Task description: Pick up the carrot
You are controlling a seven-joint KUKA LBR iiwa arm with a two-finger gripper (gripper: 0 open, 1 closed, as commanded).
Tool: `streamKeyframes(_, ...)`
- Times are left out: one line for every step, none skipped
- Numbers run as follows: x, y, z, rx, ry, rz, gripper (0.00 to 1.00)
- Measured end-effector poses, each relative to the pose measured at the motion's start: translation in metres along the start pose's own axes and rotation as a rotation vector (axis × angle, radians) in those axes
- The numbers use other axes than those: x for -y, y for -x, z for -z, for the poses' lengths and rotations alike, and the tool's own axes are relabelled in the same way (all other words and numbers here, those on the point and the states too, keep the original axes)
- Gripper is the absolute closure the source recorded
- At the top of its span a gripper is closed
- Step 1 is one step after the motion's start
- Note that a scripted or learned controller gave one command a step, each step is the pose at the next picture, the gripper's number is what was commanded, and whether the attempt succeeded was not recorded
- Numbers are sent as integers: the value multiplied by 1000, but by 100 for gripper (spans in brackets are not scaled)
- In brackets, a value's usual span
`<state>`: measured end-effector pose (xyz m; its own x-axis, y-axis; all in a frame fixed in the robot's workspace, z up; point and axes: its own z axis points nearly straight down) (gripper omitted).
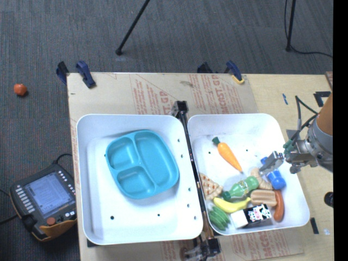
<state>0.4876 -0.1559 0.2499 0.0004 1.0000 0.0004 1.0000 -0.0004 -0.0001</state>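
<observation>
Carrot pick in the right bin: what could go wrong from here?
1. The gripper sits nearer the blue toy and the food pile than the orange toy carrot; descending here likely misses.
2. The carrot lies slanted; a misaligned close could push it away.

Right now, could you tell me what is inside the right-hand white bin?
The right bin holds the carrot lying alone near its upper left, and a pile of toy food: green bottle, banana, waffle, sausage. Whatever lies beneath the pile is covered.

Upside-down red "DEPOT" on cardboard (163,94)
</observation>
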Motion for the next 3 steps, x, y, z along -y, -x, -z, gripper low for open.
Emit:
streamKeyframes(-63, -53, -138, -2, -6, 4, 0)
streamKeyframes(-142, -69, -162, 0, 1, 475, 0)
streamKeyframes(-143, -68, -152, 0, 2, 470, 100)
